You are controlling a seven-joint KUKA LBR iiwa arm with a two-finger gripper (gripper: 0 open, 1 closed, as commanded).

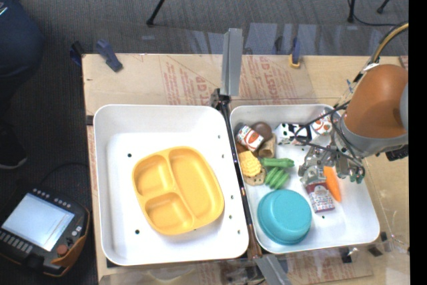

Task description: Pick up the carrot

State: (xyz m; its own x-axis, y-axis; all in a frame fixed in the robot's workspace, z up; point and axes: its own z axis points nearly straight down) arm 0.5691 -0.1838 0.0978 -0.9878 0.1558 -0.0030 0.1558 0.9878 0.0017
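We had the gripper (325,169) lowered into the right bin (363,227) directly over the carrot (333,183) — beside the red packet (321,199) — presumably to grasp it, though contact was unclear.

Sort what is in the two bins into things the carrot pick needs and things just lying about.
For the job:
carrot, in the right bin
tool, right beside the carrot

Lying about:
teal bowl
yellow divided plate, in the left bin
green beans
corn cob
small red carton
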